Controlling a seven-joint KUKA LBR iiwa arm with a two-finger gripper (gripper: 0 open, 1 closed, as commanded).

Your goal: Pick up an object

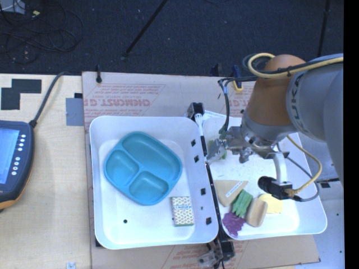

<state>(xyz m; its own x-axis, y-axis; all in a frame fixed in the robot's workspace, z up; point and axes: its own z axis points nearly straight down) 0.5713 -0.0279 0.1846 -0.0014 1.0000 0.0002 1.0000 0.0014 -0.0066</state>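
The grey two-finger gripper (pixel 223 145) hung low over the upper left corner of the right-hand shallow white bin (pixel 305 220), close against the wall shared with the left-hand shallow white bin (pixel 112 223). How far open it stood could not be told from this angle, and nothing could be seen in its grasp.

The likeliest things to pick lay in a tight cluster nearer the camera than the gripper. Closest to it was a pale yellow triangular wedge (pixel 229 188). Just past that sat a green ridged piece (pixel 242 202), then a tan rounded block (pixel 257 212), with a yellow lump (pixel 274 204) touching the block and a purple bunch of toy grapes (pixel 233 223) furthest off.

The main risk appeared to be that the gripper was not over any of them, so closing where it hung would likely have caught only air or scraped the bin wall. Coming down into the cluster carried another hazard, since the pieces touched or overlapped. A descent might have pushed them apart, or pinched an edge so that the piece slipped free.

A blue divided plastic plate (pixel 143 167) and a small patterned box (pixel 182 210) lay beyond the wall on the gripper's far side, well apart from it.
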